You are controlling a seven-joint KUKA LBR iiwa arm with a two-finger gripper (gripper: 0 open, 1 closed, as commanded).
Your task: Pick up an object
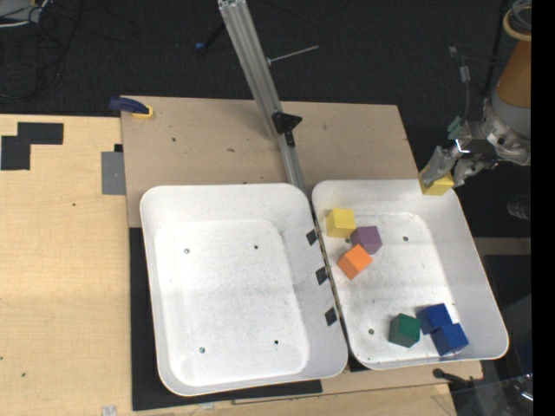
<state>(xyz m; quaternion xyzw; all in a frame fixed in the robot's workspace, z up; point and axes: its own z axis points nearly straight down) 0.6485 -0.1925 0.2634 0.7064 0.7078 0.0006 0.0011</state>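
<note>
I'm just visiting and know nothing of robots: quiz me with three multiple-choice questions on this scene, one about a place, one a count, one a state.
1. Which bin holds the blocks? A left bin; B right bin; C both.
2. How many blocks lie in that bin? A three; B five; C eight.
3. What is the gripper doing? A holding a yellow block; B holding a green block; C resting on the bin floor.

Answers: 1 B, all blocks sit in the right bin. 2 B, yellow, purple, orange, green and blue. 3 A, a yellow block sits between its fingers above the bin's far corner.
</note>
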